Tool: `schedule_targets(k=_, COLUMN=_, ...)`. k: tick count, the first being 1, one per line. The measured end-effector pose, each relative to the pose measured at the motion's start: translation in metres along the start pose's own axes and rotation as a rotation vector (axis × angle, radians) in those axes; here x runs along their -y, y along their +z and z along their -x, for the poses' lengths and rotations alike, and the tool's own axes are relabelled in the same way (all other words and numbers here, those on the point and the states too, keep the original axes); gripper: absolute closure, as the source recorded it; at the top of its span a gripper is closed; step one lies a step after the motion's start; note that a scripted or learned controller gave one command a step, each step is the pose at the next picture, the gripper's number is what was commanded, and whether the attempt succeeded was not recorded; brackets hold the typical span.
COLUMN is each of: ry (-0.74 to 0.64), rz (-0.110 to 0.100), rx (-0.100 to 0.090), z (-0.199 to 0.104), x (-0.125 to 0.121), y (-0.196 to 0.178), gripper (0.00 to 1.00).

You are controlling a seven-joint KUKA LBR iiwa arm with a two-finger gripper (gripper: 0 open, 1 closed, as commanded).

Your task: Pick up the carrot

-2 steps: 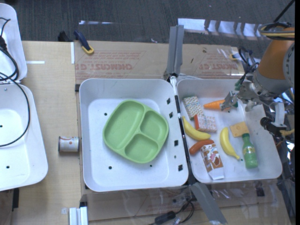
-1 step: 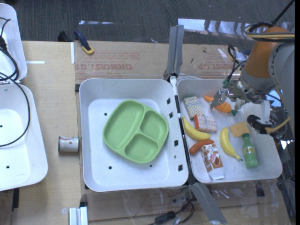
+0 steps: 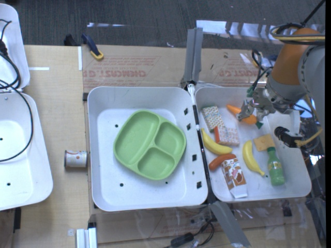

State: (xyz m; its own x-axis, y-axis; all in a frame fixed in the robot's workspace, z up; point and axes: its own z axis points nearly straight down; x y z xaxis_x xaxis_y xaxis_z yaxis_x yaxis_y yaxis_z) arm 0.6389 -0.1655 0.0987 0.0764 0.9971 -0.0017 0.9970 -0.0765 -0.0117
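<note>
Over right bin I see claw low on carrot, which runs left-right under it; can't tell claw's state

Left bin holds a green divided plate. Right bin contains two bananas, a green bottle, and a carton.

Single fixed camera above the bench, looking down at a slant on the left bin and right bin; the arm enters from the frame's right.
</note>
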Motion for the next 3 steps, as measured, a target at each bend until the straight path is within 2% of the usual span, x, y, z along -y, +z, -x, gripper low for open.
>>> schedule_targets(k=1, ry=-0.002, rz=-0.005, rx=0.001, z=0.000, x=0.001, y=-0.008, gripper=1.00)
schedule_targets(k=2, ry=-0.002, rz=-0.004, rx=0.001, z=0.000, x=0.001, y=-0.008, gripper=0.00)
schedule_targets(k=3, ry=-0.004, rz=0.001, rx=0.003, z=0.001, x=0.000, y=-0.020, gripper=1.00)
